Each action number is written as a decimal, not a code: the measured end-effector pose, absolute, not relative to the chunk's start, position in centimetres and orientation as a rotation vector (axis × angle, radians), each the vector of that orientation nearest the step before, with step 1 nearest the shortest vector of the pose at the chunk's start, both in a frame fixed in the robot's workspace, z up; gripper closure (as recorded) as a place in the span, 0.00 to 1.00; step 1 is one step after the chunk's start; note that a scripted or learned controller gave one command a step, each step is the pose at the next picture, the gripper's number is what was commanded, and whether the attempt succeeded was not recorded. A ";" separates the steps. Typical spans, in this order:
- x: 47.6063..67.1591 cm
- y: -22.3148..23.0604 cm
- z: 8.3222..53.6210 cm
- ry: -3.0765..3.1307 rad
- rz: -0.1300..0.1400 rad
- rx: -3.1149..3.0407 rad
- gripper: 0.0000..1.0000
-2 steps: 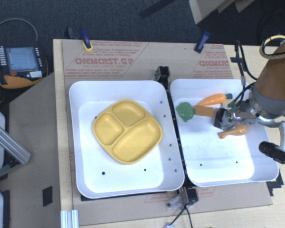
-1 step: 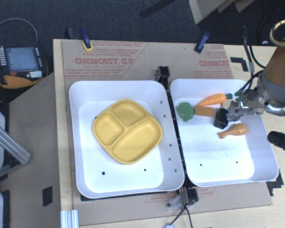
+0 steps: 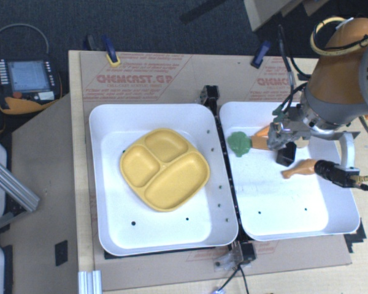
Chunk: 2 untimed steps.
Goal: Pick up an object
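Right bin [image 3: 331, 225] as landmark. Yellow divided plate [image 3: 165, 169] lies beside it in the left bin [image 3: 104, 182] — clear of the reach. Gripper [image 3: 286, 154] hangs over the right bin's upper part, between an orange piece [image 3: 261, 138] and a tan one [image 3: 299, 169] — finger spread I cannot tell. Green lump [image 3: 238, 143] at the bin's upper-left, probably the easiest target.

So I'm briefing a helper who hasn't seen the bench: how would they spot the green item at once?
Start at the right-hand white bin, the one the grey and orange arm reaches into. Look along its left wall, near the upper end, for the green item, a small rounded lump. It is the one green thing there; the orange piece beside it and the tan piece further right are elongated.
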<state>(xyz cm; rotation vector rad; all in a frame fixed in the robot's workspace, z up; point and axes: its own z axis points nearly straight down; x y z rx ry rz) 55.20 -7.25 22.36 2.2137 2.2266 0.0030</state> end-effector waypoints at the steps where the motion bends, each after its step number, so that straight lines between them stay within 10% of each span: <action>1: 57.2 -2.4 23.4 2.227 0.005 2.213 1.00; 2: 58.2 3.2 22.4 2.228 0.003 2.214 1.00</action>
